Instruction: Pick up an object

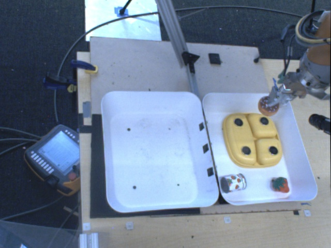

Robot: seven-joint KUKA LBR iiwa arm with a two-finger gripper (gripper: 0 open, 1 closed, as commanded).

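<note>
The grey arm (315, 50) reaches in from the right, and its claw (275, 95) hangs over the far right corner of the right bin (305, 164). A small round brown object (267, 106), like a doughnut with a pale ring, sits right at the tips of the claw, its upper right edge between the metal fingers (280, 91), which look closed on it. It is hard to tell whether the object is lifted or rests on the bin's rim. Near the middle of the same bin lies a yellow four-lobed tray (253, 139) with a dark dot on each lobe. At the near edge lie a small can on its side (233, 183) and, well apart to its right, a red and green toy like a strawberry (280, 185). The left bin (111, 138) stands beside it on the counter (134, 61). A teach pendant (54, 159) lies off the counter's left side.
</note>
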